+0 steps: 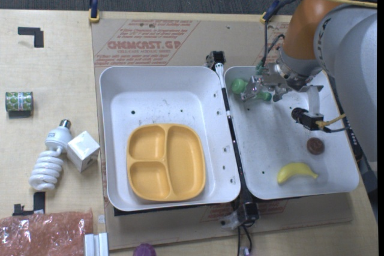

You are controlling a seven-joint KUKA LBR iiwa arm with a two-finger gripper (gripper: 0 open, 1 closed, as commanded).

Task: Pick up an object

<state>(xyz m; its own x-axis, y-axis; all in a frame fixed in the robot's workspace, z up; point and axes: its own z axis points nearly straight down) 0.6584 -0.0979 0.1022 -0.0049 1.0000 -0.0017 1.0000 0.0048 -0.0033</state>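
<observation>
Hanging low over the far left corner of the right bin (pixel 336 180), the gripper (pixel 259 90) sits right at a small green object (pixel 239 86), round and rubbery-looking, which lies against the bin's far wall near the divider between the two bins; whether the claw is open, closed or already pinching that green thing I cannot tell, since the metal parts blur together there. If that is the target, I'd judge it light and a bit soft, likely to roll or squirt sideways, so a pinch across its widest part looks safest. Also in this bin are a yellow banana (pixel 296 172) near the near edge, probably a light plastic toy, best taken across its thick middle, and a small brown disc (pixel 315 145) by the right wall, flat and hard to get under. That bin's floor is smooth white plastic, slippery, with sloped walls that crowd the corner. Over in the left bin (pixel 120 90) a yellow divided plate (pixel 165 161) fills the near half. Outside on the bench (pixel 48 69) lie a spiral light bulb (pixel 49 159), a white cube (pixel 83 150) and a small green can (pixel 19 102).
</observation>
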